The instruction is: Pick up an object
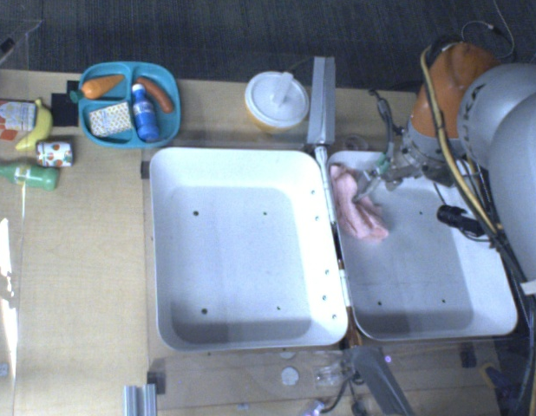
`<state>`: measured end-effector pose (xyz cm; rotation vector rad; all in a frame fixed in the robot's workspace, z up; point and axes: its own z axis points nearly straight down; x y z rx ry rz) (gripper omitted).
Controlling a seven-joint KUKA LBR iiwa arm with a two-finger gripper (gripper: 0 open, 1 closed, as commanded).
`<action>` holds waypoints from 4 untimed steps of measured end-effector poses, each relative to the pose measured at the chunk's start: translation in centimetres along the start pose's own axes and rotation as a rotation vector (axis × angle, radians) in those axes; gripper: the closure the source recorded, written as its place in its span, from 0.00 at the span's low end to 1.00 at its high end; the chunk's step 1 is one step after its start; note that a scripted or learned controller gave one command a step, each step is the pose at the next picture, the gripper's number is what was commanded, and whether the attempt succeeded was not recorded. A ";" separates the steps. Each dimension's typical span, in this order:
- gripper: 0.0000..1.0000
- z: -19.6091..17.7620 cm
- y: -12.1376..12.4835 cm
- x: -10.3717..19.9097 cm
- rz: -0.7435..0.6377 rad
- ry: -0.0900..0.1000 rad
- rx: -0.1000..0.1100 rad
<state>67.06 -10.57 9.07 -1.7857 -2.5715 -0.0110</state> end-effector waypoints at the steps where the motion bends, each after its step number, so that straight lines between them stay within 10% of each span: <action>1: 0.00 -0.2 -4.7 2.1 -0.185 -0.026 -0.017; 2: 0.00 -0.2 -6.1 3.5 0.072 -0.027 -0.020; 4: 0.00 -0.2 -11.9 5.2 -0.047 -0.026 -0.022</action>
